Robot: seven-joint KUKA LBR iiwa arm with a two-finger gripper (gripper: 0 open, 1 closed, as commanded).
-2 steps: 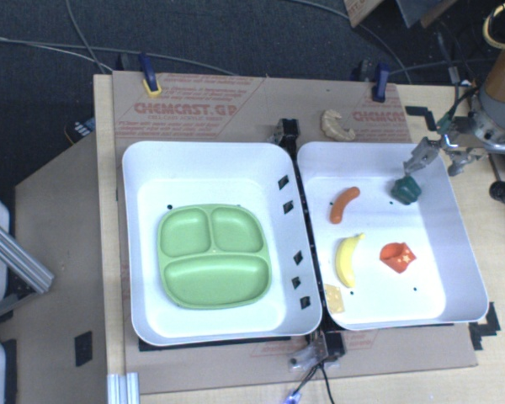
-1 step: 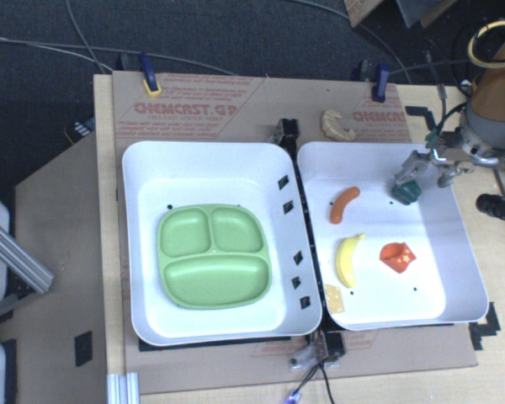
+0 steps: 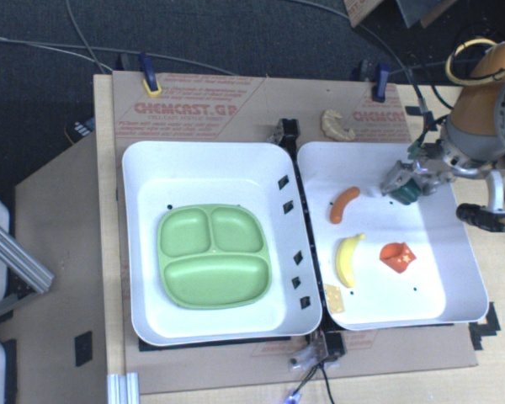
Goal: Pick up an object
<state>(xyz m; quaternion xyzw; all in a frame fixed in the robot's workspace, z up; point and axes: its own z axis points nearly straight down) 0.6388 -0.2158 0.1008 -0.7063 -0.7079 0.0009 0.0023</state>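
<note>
Claw (image 3: pixel 406 185) low over right bin's (image 3: pixel 454 297) far edge; finger state impossible to tell. Sausage (image 3: pixel 345 204), banana (image 3: pixel 348 259), red piece (image 3: pixel 396 257) nearer the middle.

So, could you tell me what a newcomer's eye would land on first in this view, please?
Probably the green divided plate, alone in the left bin and the largest patch of colour. Next, the right bin, with a yellow banana, a red piece beside it and an orange sausage further back. The arm's tool hangs over that bin's far right part.
</note>
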